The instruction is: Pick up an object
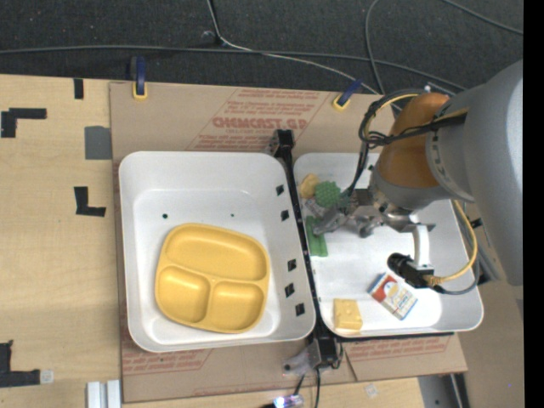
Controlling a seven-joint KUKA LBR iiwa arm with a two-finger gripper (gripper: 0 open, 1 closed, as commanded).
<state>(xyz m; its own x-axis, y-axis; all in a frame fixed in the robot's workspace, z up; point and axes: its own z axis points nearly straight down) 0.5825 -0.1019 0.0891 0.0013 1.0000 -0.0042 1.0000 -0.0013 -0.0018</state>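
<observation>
My gripper [333, 218] is low in the right bin [450, 317], near its left wall, with the grey arm and orange band [408, 155] coming in from the right. It sits right among three small things: a green bumpy piece [327, 194] just above it, a small yellow piece [308, 183] further up-left, and a flat green strip [318, 244] just below. Whether it touches any of them is unclear. Nearer the front of the same bin lie a yellow block [347, 314] and a small red, white and blue box [393, 295].
The left bin [140, 177] holds a yellow divided plate [212, 275]. A black divider [296, 228] runs between the bins. A black connector with a yellow cable [410, 269] hangs off the wrist above the small box.
</observation>
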